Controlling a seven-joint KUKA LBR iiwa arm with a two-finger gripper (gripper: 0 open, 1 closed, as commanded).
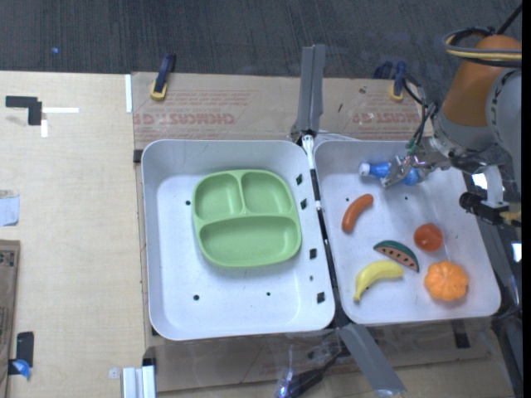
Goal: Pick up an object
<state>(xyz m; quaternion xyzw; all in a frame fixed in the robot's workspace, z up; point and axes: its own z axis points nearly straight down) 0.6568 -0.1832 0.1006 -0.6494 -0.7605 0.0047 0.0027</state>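
The right bin (489, 301) holds several toy foods: a red-brown sausage (358, 212), a watermelon slice (397, 254), a red tomato (428, 237), a yellow banana (377, 277) and an orange (446, 281). A small blue and white object (374, 170) lies near that bin's back wall. My gripper (405, 172) hangs low at the back of the right bin, right beside the blue object and touching or nearly touching its right end. The arm's orange band (477, 81) rises behind it at the right.
A green divided plate (246, 217) lies in the left bin (166, 305). A grey post (312, 89) stands behind the seam between the bins. Clamps (163, 76) sit on the cardboard behind them. Cables run along the right bin's right side.
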